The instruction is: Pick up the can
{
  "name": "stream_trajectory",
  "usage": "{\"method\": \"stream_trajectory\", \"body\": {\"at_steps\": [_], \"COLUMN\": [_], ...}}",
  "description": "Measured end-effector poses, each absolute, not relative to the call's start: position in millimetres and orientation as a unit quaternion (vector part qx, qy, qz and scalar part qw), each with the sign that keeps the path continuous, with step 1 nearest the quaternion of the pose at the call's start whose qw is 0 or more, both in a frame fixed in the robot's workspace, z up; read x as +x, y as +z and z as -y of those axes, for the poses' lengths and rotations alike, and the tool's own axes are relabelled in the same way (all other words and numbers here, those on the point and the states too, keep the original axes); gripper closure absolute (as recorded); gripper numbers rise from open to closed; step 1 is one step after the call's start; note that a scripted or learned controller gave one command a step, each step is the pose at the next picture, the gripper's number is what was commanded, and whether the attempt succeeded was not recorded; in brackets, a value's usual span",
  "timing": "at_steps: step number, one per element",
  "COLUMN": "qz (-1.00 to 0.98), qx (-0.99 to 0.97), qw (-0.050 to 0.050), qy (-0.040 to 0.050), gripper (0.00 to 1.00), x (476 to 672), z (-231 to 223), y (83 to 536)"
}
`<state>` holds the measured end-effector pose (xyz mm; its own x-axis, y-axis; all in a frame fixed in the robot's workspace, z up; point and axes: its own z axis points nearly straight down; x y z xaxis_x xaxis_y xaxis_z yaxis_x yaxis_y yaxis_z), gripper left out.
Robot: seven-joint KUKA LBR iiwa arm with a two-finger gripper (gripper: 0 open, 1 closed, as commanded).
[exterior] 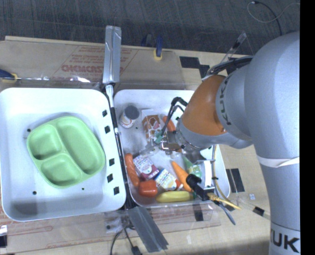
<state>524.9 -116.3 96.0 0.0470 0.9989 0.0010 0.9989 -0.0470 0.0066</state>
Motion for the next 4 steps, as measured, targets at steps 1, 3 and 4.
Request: {"method": "stream_trajectory", "body": {"at_steps": [1, 3, 4], "qz": [-0.591, -0.692, -0.748], "qx": [0.806, 0.722, 0.664], "qw": [-0.001, -0.001, 0.009], "qy": [-0.0012, -0.0008, 0.0063], "gripper": [0.00, 0.00, 0.00], "x": [589.6, 620.8, 594.9], "z": [98.6, 77.4, 92.3], "y": [124.2, 191.3, 113.1]}}
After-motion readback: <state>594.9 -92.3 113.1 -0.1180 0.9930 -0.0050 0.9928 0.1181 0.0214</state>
